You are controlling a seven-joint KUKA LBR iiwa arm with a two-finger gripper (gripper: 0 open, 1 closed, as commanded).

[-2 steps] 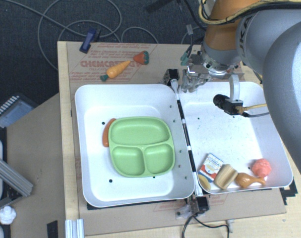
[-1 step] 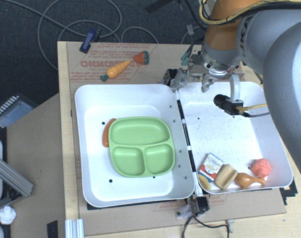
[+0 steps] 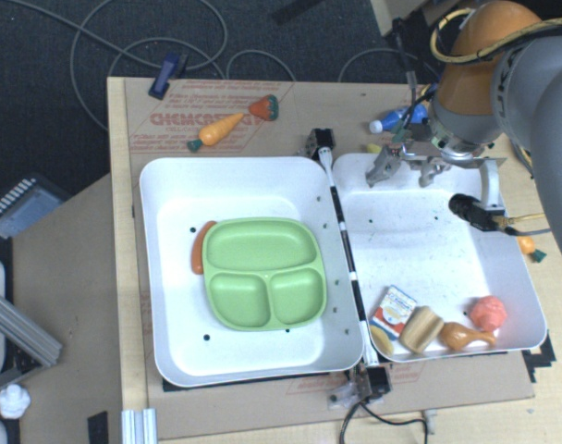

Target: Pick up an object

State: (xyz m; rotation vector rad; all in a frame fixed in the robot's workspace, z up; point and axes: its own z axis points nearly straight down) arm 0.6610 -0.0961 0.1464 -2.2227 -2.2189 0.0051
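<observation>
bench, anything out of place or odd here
Yes: a toy carrot lies on the cardboard behind the left bin, outside both bins. An orange item is partly tucked under the green divided tray.

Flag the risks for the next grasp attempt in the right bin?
1. The gripper hovers at the right bin's far rim, away from the items, so closing here likely grabs nothing.
2. The small carton, wooden piece and pink toy crowd the near wall, so fingers may hit it.

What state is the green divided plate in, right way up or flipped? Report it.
Right way up. The green three-compartment plastic plate lies flat in the left white bin, its hollows facing up, with nothing in them.
</observation>
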